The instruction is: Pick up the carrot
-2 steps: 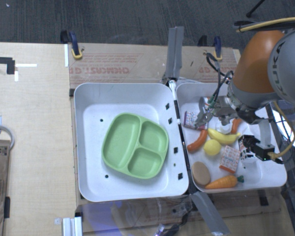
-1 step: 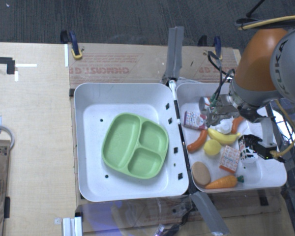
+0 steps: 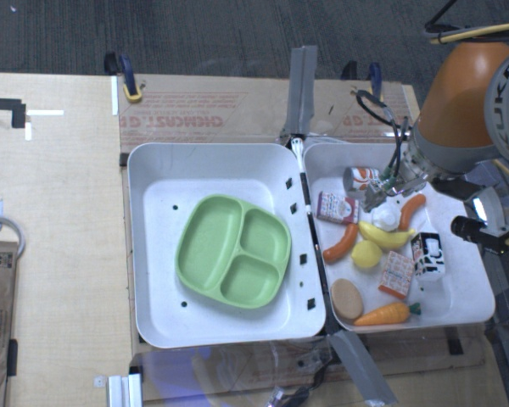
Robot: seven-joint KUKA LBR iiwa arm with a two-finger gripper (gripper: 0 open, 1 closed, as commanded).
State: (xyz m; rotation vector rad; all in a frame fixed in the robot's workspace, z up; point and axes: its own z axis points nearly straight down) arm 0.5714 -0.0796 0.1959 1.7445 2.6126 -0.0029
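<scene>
The carrot [image 3: 382, 315], orange with a small green top, lies flat near the front wall of the right bin [image 3: 467, 312]. It points left, with a tan oval piece [image 3: 348, 298] just beside its tip. My gripper [image 3: 380, 194] hangs over the back of the same bin. It is above a small can [image 3: 361, 178] and a white round item [image 3: 387, 219], well behind the carrot. The banana [image 3: 388, 236] and lemon [image 3: 366, 255] lie between the gripper and the carrot.
The right bin also holds two red-orange sausages [image 3: 342, 242] [image 3: 411, 209], a red-and-white packet [image 3: 335, 207], a printed box [image 3: 396, 274] and a black-and-white carton [image 3: 428, 254]. The left bin [image 3: 153, 227] holds a green divided plate [image 3: 234, 251].
</scene>
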